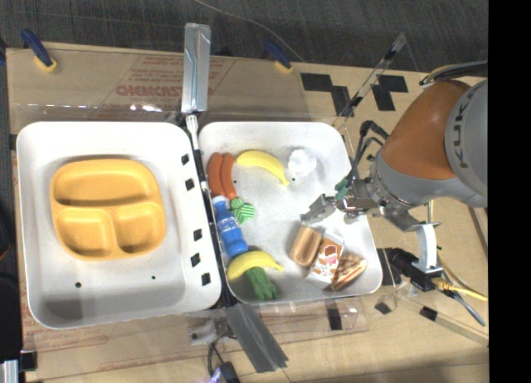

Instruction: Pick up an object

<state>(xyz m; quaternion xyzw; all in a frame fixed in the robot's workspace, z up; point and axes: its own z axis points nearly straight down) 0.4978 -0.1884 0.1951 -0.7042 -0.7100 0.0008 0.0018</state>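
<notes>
Over the right bin [274, 133], the claw [322, 207] hangs above a bread roll [304, 245]. Its grip cannot be told. A banana [261, 163] lies nearby.

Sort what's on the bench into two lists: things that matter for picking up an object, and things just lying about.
For the job:
gripper, low over the right bin
bread roll beside it
packaged snack
upper banana
lower banana
hot dog
blue bottle
white crumpled item

Lying about:
yellow divided tray in the left bin
blue clamps
</notes>
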